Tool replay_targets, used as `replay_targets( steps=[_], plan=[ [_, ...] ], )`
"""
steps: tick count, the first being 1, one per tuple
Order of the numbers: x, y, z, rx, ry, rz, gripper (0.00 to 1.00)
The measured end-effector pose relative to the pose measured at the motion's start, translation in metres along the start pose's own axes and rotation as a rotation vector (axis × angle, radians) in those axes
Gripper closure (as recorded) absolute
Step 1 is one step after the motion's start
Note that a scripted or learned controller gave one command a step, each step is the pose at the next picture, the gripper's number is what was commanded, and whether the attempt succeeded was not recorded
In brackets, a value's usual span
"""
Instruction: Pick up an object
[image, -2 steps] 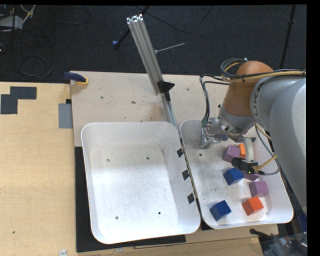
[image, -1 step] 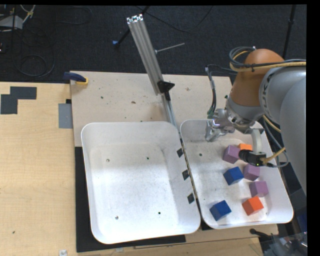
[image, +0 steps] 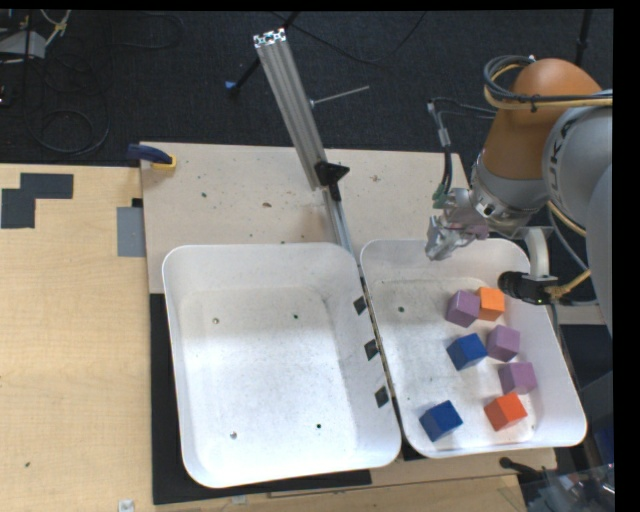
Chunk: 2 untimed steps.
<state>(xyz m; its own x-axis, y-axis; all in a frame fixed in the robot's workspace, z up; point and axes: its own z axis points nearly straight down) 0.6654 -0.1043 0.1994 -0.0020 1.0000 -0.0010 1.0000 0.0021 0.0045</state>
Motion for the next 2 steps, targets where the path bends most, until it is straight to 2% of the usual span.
replay_targets(
  steps=[1,2],
  plan=[
    [0.008,0.002,-0.048,0.001,0.001,-0.001,1.0],
    [0.007,0.003,-0.076,0.003,0.001,-0.002,1.0]
  ],
)
